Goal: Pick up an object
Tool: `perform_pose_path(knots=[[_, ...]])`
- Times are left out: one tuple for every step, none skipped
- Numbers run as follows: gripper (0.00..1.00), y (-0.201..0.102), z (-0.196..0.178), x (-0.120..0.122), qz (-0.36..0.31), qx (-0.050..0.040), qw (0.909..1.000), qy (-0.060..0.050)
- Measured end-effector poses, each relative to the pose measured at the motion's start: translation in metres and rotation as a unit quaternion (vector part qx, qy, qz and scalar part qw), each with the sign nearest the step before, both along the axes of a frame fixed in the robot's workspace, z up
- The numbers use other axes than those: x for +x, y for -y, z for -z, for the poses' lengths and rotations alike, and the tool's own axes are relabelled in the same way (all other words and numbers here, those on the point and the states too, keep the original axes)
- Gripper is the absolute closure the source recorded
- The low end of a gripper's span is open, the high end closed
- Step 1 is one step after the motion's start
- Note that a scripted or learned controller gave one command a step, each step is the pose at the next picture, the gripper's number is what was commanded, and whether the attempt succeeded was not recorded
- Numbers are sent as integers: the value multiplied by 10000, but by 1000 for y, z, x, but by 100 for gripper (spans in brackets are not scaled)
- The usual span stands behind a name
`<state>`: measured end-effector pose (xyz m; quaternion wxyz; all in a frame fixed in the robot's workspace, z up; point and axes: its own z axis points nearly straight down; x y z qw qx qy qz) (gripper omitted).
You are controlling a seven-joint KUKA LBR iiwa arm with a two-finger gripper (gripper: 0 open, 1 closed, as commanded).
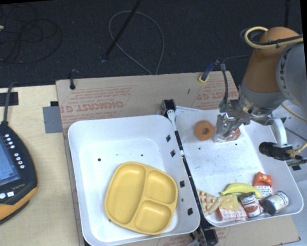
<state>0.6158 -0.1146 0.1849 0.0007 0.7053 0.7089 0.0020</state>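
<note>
Fingers (227, 131) beside doughnut (203, 130), right bin (238, 163).

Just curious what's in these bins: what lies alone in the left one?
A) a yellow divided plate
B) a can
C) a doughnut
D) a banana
A: the yellow divided plate lies alone in the left bin; the banana, doughnut and can are in the right bin.

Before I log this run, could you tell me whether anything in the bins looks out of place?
Nothing looks damaged or spilled. The yellow divided plate lies askew in the left bin, and the right bin's food items crowd its near edge.
</note>
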Motion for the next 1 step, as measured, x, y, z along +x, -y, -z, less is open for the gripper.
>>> perform_pose_path(knots=[[100, 22, -11, -42, 36, -5, 10000, -51]])
